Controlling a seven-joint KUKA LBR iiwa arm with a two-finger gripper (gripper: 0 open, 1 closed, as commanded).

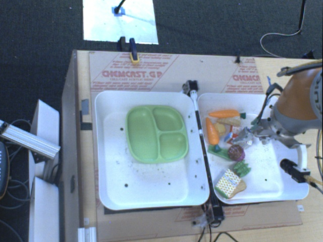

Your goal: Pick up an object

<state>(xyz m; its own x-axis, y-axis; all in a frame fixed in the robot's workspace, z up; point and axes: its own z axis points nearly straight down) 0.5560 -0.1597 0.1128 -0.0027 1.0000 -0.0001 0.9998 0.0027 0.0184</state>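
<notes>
The right bin holds several toy foods. An orange carrot lies at the back and a second carrot lies along the left wall. A purple round piece sits mid-bin, with a green leafy piece just in front of it. A sandwich-like piece lies nearest the front. My gripper reaches in from the right and hangs low over the small pieces between the carrots and the purple piece. I see nothing clearly held in it.
The left bin bears a green divided plate. A black divider bar runs between the two bins. A flat green strip lies by the right bin's left wall. The arm's orange band rises over the right bin's far right side.
</notes>
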